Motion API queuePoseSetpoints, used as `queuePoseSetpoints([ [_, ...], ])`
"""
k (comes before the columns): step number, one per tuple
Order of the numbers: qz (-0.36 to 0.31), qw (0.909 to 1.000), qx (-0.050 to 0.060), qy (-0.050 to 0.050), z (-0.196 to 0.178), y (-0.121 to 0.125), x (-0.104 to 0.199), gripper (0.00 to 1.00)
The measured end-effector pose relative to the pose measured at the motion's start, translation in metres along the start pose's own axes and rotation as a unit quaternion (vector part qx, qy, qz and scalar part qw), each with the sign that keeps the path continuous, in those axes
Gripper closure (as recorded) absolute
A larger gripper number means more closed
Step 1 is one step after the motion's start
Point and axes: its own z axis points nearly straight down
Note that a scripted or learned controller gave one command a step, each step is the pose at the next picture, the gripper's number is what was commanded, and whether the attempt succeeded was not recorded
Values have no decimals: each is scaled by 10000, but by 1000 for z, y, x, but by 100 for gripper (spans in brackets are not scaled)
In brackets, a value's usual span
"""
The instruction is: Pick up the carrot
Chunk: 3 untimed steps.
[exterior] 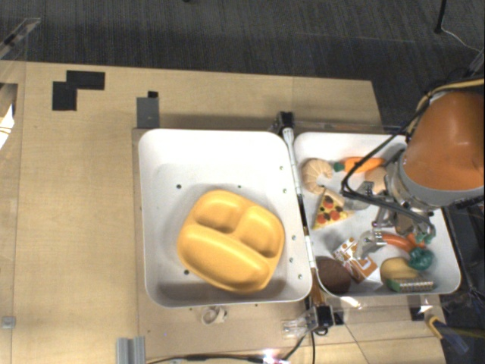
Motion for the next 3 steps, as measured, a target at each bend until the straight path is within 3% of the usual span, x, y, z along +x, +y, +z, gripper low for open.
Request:
queuePoseSetpoints([
  [1, -609, 9981, -6, -65, 67, -17, -1, 0],
  [2, -707, 9975, 32, -68, 78, -6, -40, 0],
  [3, 746, 9971, -6, -159, 79, -37, -85, 0],
])
